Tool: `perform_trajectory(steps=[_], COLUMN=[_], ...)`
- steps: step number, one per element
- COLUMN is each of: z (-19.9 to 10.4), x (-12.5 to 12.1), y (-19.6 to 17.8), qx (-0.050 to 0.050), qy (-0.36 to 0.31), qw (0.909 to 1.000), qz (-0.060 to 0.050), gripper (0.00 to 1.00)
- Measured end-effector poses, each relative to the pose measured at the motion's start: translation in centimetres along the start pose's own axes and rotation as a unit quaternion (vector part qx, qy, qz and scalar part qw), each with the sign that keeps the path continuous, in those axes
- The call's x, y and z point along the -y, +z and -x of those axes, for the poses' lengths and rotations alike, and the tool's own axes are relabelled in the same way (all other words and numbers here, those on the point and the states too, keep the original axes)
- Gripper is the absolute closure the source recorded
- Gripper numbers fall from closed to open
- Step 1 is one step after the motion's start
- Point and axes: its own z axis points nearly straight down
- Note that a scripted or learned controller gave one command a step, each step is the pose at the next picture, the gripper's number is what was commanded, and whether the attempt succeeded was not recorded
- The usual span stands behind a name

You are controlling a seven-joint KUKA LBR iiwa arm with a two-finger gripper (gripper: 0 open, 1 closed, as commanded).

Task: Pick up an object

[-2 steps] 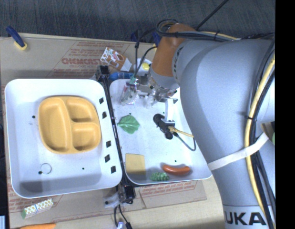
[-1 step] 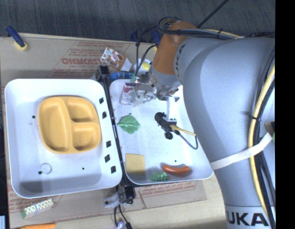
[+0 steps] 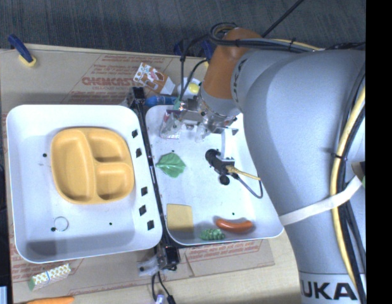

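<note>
Objects lie in the right bin [image 3: 262,230]: green leaf [image 3: 171,164], yellow block [image 3: 180,216], sausage [image 3: 233,224]. Your claw [image 3: 183,126] hovers at the bin's upper edge, grip state unclear. Next, you descend onto one.

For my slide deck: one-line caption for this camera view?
Grey KUKA arm's gripper at right white bin's far corner, above green leaf, yellow block and red sausage; yellow divided tray in left bin.

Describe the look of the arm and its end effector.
The arm is bulky, rounded and light grey, with an orange band above the wrist. Black cables run along it, and dark KUKA lettering marks its base. The end effector is metallic with clear parts.
</note>
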Motion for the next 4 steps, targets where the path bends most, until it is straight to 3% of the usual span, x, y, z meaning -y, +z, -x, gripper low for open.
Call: perform_trajectory(steps=[1, 2, 3, 4], z=[-0.1, -2.8, -2.8, -4.8], x=[0.0, 7.0, 7.1, 9.5], y=[-1.0, -9.0, -9.0, -8.9], qx=[0.0, 0.0, 0.0, 0.001], qy=[-0.003, -0.117, -0.116, -0.281], qw=[1.0, 0.9932, 0.9932, 0.9597], qz=[-0.001, 0.002, 0.001, 0.002], gripper=[1.0, 1.0, 0.0, 0.0])
